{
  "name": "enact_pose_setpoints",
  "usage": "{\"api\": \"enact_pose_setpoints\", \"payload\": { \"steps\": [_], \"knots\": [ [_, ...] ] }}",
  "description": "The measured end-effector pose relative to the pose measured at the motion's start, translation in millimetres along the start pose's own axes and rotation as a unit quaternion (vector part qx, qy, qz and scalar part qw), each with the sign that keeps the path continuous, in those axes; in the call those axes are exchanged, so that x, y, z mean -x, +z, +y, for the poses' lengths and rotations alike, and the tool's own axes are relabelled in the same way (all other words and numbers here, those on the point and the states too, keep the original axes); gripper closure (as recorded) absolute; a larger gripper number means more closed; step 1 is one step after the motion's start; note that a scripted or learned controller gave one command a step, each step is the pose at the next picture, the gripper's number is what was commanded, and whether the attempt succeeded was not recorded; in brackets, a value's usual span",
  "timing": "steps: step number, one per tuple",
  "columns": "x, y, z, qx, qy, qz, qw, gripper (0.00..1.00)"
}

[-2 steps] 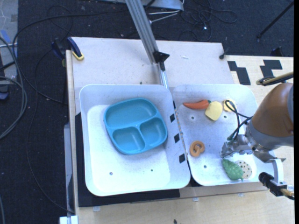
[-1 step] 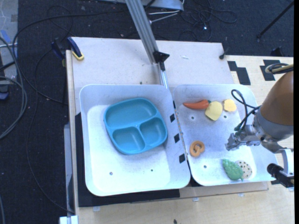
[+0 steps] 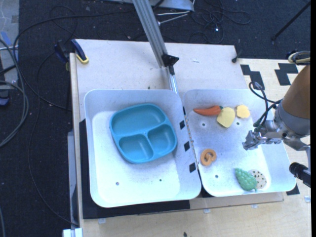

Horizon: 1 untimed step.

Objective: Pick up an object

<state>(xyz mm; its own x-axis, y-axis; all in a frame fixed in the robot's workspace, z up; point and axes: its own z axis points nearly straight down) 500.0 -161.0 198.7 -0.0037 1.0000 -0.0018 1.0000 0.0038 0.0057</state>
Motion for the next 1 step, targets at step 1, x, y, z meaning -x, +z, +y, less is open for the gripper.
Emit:
{"api": "enact_pose_setpoints", "payload": {
  "steps": [1],
  "knots": [
    [0.1, -25.8, 1.4, -0.001, 0.0, 0.0, 1.0, 1.0]
  ]
}}
